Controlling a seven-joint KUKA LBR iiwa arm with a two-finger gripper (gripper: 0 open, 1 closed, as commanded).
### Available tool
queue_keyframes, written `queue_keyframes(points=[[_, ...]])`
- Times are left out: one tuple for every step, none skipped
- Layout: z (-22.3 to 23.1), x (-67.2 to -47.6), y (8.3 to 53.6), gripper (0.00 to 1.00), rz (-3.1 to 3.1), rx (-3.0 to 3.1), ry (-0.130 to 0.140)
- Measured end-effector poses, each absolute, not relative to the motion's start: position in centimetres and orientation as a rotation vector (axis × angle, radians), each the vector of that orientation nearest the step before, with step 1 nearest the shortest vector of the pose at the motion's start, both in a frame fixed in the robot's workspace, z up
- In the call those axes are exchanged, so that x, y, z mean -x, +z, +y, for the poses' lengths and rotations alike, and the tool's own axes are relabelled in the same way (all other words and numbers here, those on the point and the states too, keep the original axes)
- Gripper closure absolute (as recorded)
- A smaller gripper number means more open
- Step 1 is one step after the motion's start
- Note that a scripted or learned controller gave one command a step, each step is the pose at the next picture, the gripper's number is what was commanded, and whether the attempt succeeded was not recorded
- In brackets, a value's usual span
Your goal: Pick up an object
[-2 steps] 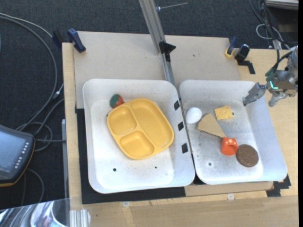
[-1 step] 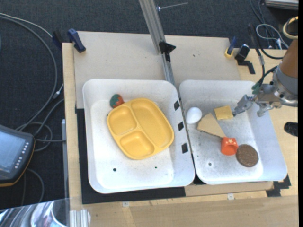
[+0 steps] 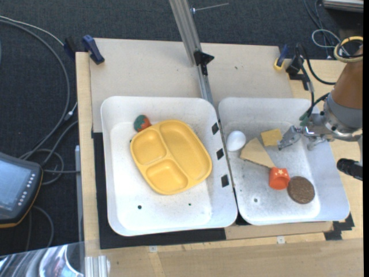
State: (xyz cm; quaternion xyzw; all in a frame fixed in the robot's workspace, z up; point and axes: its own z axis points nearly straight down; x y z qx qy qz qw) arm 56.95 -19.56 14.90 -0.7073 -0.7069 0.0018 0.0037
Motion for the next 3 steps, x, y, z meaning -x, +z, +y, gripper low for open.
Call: queue_keyframes(points=[[-19.5,-56.8,9.6,0.0,-2.217,2.216,0.005],[-19.5,-57.1,11.1,1.0,-2.222,2.22,-0.003],[-20.4,-56.6,16.5,1.0,-2.225,2.226,-0.004]])
